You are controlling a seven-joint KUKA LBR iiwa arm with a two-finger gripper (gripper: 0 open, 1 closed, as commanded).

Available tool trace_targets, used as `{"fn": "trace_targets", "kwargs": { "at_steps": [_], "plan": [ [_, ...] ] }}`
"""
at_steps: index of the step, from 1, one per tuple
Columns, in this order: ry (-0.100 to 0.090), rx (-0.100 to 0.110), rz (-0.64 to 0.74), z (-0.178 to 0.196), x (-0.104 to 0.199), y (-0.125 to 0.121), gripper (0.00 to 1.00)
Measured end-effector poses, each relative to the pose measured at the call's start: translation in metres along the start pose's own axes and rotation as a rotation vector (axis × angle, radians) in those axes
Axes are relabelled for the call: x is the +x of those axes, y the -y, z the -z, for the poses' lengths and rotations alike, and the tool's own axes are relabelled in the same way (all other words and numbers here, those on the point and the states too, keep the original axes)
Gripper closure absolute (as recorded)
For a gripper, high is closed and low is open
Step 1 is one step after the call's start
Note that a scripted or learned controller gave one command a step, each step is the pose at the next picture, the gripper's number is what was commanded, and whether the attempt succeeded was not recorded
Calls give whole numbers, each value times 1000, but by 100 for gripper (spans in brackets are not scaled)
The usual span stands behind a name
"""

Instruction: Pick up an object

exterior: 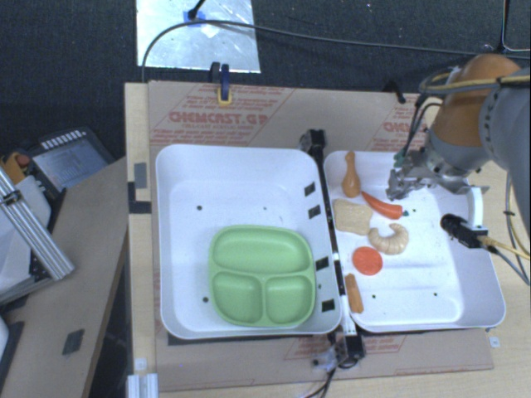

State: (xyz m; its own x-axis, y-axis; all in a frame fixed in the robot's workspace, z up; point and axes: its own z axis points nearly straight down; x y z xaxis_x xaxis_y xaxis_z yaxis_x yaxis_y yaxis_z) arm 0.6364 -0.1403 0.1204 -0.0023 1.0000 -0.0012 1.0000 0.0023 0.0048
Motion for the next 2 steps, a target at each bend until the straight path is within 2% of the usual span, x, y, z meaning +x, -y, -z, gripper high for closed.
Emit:
{"fn": "trace_targets", "kwargs": {
  "at_steps": [2],
  "plan": [
    [0,-1,1,92,-8,-1,100]
  ]
}}
